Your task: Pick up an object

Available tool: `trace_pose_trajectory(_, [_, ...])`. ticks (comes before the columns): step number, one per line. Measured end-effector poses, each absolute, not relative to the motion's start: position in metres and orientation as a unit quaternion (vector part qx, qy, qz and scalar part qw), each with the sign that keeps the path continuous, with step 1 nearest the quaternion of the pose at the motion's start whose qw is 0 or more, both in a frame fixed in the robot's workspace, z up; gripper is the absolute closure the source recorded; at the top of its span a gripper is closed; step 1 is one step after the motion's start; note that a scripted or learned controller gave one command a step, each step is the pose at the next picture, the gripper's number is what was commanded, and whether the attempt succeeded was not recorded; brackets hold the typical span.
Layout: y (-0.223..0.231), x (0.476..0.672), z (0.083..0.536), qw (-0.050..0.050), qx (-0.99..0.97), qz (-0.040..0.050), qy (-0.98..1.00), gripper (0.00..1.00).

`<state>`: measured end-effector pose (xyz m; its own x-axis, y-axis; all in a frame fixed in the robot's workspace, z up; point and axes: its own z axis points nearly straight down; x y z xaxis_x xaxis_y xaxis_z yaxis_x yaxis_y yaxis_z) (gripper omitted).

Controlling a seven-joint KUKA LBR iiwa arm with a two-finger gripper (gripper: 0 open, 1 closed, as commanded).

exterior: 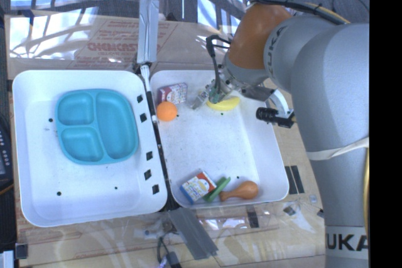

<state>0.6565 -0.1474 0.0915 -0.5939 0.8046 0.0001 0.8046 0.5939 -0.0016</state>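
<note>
My gripper (210,97) reaches down into the back of the right bin (207,147), its tip right at a yellow banana-like object (225,105). The wrist hides the fingers. Just left of it lie a small red-and-white box (173,93) and an orange ball (166,111). At the bin's front edge sit a colourful small carton (197,187), a green piece (219,188) and a brown drumstick-shaped object (240,191).
The left bin (38,154) holds a blue divided plate (97,125). A black hinged divider (152,141) runs between the two bins. The grey arm with its orange band (257,37) covers the right bin's back right corner.
</note>
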Motion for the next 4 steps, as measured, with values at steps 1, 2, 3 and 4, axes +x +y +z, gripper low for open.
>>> trace_pose_trajectory(1, [-0.049, 0.658, 0.195, -0.002, -0.487, -0.001, -0.873, 0.0])
trace_pose_trajectory(2, [-0.116, 0.574, 0.13, 0.003, -0.462, 0.0017, -0.887, 0.0])
trace_pose_trajectory(3, [-0.128, 0.65, 0.115, 0.0, -0.472, 0.0007, -0.882, 0.0])
trace_pose_trajectory(4, [-0.101, 0.657, 0.092, 0.001, -0.482, 0.0006, -0.876, 0.0])
